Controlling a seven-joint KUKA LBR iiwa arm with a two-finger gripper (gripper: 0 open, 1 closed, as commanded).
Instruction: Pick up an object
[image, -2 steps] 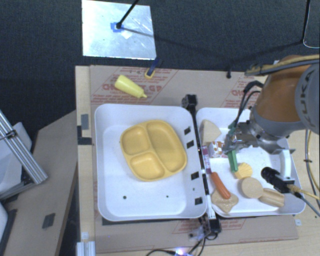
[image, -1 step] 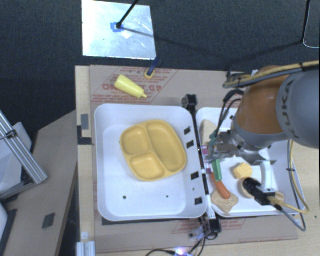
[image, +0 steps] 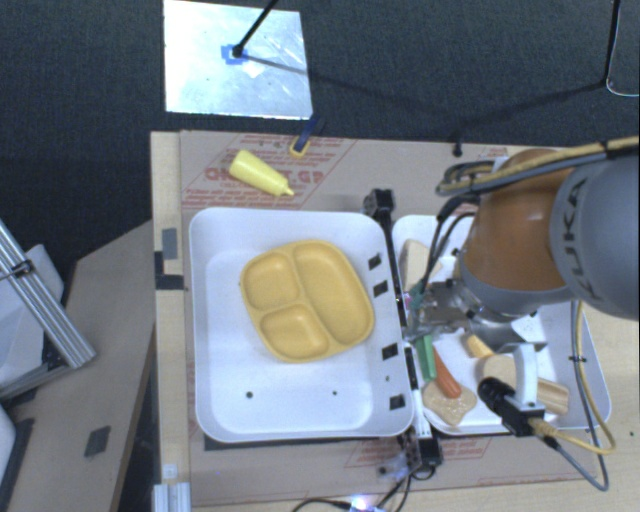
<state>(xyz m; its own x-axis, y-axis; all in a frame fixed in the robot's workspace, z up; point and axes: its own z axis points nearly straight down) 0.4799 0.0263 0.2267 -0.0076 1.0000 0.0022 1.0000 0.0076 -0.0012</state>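
Note:
My gripper (image: 428, 308) reaches down into the right bin (image: 592, 372) near its left wall, under the grey and orange arm. Just below it lie a green stick (image: 428, 356), an orange sausage-shaped piece (image: 448, 379) and a tan toast slice (image: 449, 404). A small beige piece (image: 477, 346) lies to the gripper's right. A pale flat piece (image: 413, 262) shows above the gripper. I see nothing lifted. The arm hides much of the bin.
The left bin (image: 230, 390) holds a yellow divided plate (image: 305, 298). A yellow squeeze bottle (image: 260, 172) lies on the bench behind the bins. A shiny metal sheet (image: 238, 60) lies on the dark floor beyond. A metal frame (image: 35, 300) stands at far left.

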